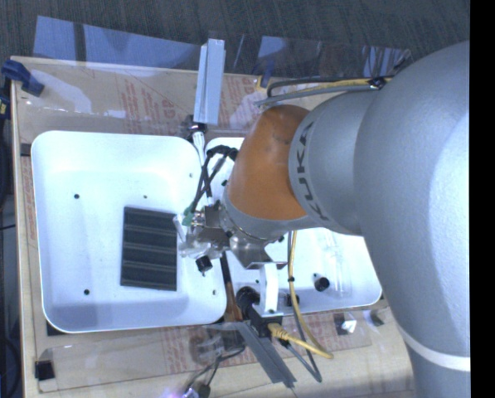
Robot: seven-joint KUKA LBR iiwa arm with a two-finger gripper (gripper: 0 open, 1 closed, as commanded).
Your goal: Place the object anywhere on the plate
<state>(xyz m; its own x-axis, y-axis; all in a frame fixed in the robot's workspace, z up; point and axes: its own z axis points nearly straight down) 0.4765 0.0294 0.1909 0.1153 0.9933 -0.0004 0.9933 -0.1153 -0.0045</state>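
A dark ridged rectangular plate (150, 248) lies flat in the left white bin (81, 189), toward its lower middle. My gripper (199, 240) hangs below the orange band of the arm (268, 168), over the left bin's right edge and just right of the plate. A small dark piece (203, 264) shows right under the gripper; whether it is a finger or the object is unclear. A small dark item (320, 283) lies in the right bin (346, 272).
The big grey arm covers most of the right bin. A grey upright bar (209, 80) stands at the back between the bins. Cables and a yellow wire (301, 342) lie at the bench's front edge.
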